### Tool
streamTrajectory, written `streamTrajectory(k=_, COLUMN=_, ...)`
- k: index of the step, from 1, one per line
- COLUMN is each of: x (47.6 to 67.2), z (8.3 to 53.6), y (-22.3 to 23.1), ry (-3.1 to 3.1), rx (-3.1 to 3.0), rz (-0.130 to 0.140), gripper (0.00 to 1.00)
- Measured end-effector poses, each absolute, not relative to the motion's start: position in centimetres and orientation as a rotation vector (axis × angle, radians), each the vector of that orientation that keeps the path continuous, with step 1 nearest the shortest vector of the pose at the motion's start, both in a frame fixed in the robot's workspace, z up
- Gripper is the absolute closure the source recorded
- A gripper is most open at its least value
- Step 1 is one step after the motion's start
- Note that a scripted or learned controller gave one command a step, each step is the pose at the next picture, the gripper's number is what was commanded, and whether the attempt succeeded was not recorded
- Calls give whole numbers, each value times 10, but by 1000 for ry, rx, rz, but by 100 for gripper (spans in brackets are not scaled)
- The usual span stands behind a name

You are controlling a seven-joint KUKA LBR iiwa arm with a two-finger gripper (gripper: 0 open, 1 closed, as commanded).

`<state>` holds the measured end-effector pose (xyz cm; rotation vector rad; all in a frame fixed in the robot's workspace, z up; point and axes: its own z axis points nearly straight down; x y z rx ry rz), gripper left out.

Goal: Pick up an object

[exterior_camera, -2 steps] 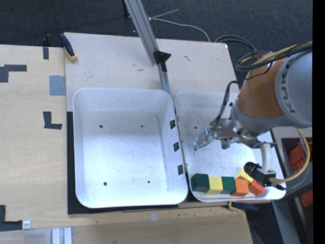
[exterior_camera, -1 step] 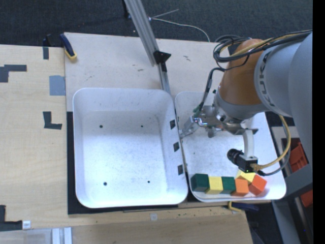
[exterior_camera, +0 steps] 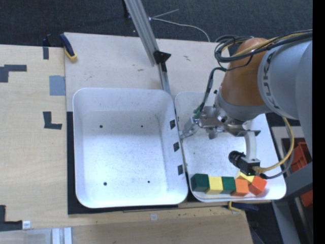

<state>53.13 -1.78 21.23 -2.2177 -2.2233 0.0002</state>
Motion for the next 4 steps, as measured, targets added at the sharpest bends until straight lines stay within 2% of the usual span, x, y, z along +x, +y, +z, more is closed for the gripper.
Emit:
streamTrajectory(k=1, x=529, z=218, y=-49, ry=-2220, rx=-2222, rz=2, gripper=0)
streamTrajectory(k=2, x=529, z=218, y=-47, ry=-2222, rx=-2219, rz=1, gripper=0)
streamTrajectory(k=3, x=527, z=190, y=-60, ry=-2218, rx=-2220, rz=7, gripper=0)
streamTrajectory(k=4, x=527, z=201, y=-58, ry=-2222, rx=-2216, rz=4, gripper=100)
